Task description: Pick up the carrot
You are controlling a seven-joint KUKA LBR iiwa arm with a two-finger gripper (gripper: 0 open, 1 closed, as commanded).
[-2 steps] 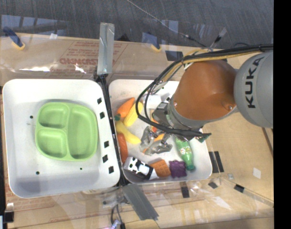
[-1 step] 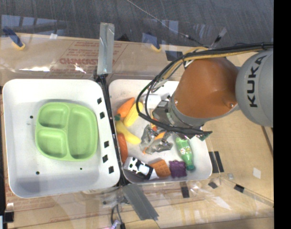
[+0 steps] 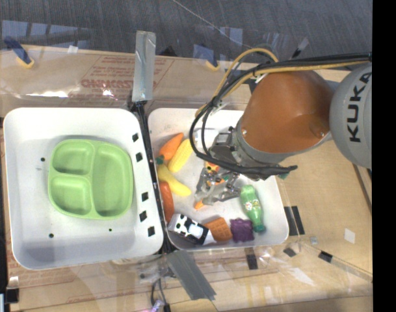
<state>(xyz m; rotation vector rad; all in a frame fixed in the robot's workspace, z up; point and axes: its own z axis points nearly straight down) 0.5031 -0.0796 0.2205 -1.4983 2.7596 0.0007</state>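
Claw: your arm reaches in from 3 o'clock and sets it low in the middle of the right bin; you cannot tell how far its fingers are parted, nor whether anything sits between them. Carrot: orange, lying tilted at about 10 o'clock from the claw, touching the yellow banana piece beside it. A small orange tip shows just below the claw. Green bottle at 4 o'clock; purple item, brown item and black-and-white toy along the bin's 6 o'clock wall. Left bin: holds a green divided plate.
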